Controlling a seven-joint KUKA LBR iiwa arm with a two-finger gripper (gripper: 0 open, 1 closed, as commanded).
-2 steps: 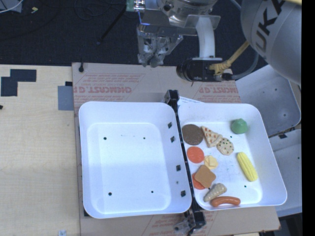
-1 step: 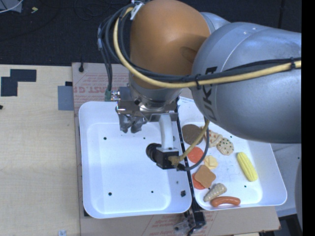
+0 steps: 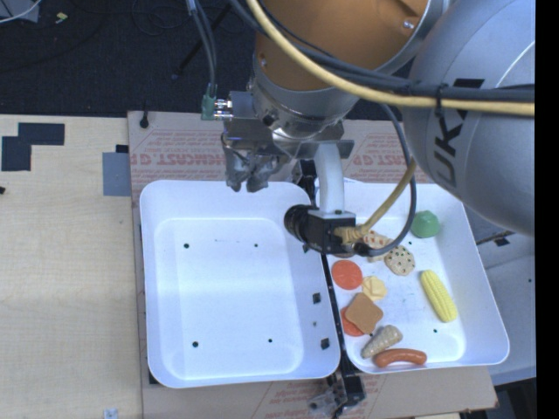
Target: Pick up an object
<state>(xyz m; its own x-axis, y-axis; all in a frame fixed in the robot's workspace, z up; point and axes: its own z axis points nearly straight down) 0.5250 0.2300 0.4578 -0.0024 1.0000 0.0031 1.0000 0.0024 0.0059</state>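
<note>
In the right bin (image 3: 489, 339), toy foods lie scattered within reach: corn cob (image 3: 438, 295), sausage (image 3: 401, 357), tomato slice (image 3: 348, 275), green piece (image 3: 425, 224). The gripper (image 3: 249, 175) hangs over the left bin's (image 3: 166, 321) far rim, nothing visible between its fingers; whether they are parted or closed cannot be told.

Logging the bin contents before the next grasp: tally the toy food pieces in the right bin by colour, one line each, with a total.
Green: 1, dome-shaped piece
Yellow: 2, corn cob and small pale piece
Red or orange: 3, round slice, sausage, disc under the toast
Tan or brown: 4, toast, two speckled crackers, cone-shaped piece
Total: 10
</note>
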